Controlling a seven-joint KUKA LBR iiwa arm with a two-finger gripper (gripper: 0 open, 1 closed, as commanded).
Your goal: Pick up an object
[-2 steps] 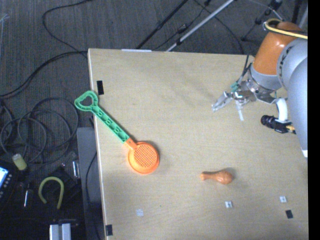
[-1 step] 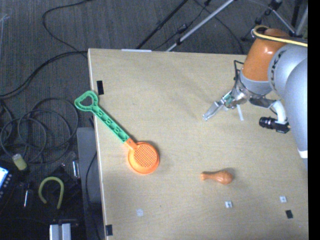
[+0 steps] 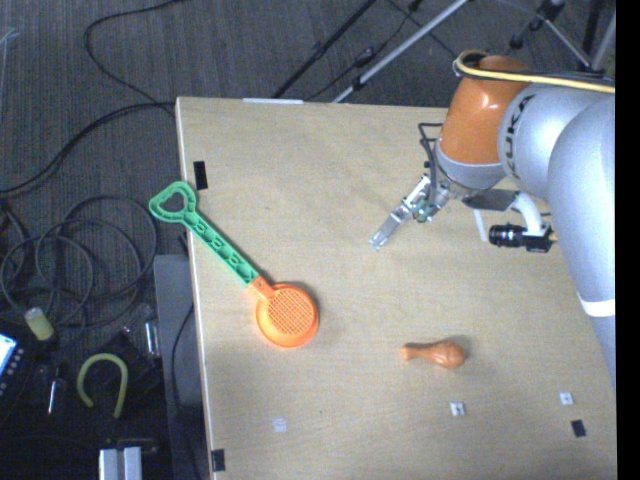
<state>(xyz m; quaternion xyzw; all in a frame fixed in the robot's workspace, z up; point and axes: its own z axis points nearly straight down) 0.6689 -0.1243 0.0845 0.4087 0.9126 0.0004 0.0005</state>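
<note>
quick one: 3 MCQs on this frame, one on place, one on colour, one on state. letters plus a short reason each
1. Where does the small orange pear-shaped object lie relative to the strainer paddle?
A. to its right, nearer the view's lower edge
B. on top of its mesh head
C. above it, near the bench's far edge

2. What colour is the paddle's handle?
A. blue
B. green
C. white

3. How does the gripper stand to the two objects?
A. it rests on the orange mesh head
B. it is pressed onto the pear-shaped object
C. it is apart from both, over bare tan surface

Answers:
1 A: the pear-shaped object sits right of the orange mesh head and slightly lower in the view.
2 B: the long perforated handle with its loop end is green; the round head alone is orange.
3 C: bare surface separates the gripper tip from both things.
</note>
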